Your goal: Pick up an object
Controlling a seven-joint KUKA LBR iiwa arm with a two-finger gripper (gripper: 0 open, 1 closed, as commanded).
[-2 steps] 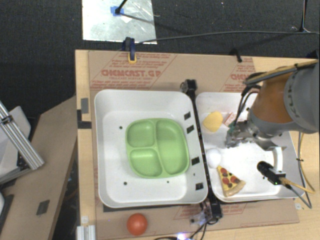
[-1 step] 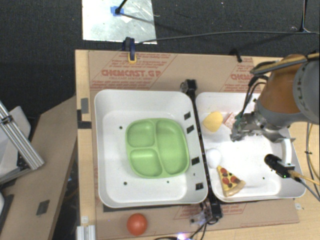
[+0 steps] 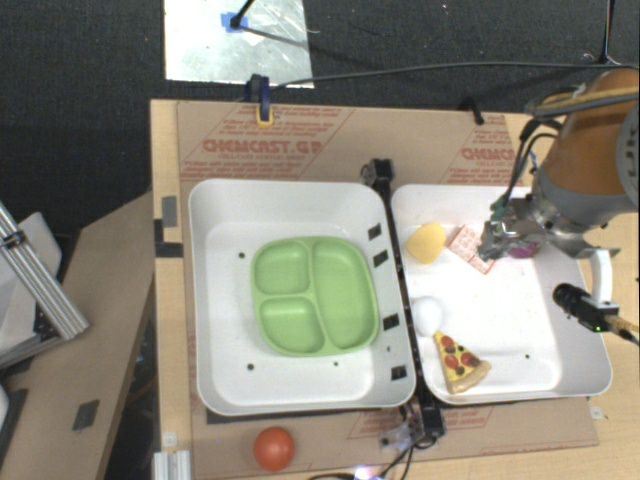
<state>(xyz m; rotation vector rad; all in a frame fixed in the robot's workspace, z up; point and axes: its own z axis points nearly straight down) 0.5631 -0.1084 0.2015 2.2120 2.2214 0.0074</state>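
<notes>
Hovering at two o'clock in the right bin (image 3: 575, 373), the gripper (image 3: 497, 243) is poised over the pink card (image 3: 465, 245); finger state cannot be told. Approach step judged; descent is needed next.

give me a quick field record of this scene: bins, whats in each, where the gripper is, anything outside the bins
left bin: green divided plate
right bin: yellow lemon-like piece, pink patterned packet, white ball, toy pizza slice, purple item partly hidden by the arm
gripper: low over the right bin's far side, at the pink packet's edge; grasp unclear
outside bins: red-orange ball on the bench's near edge
</notes>
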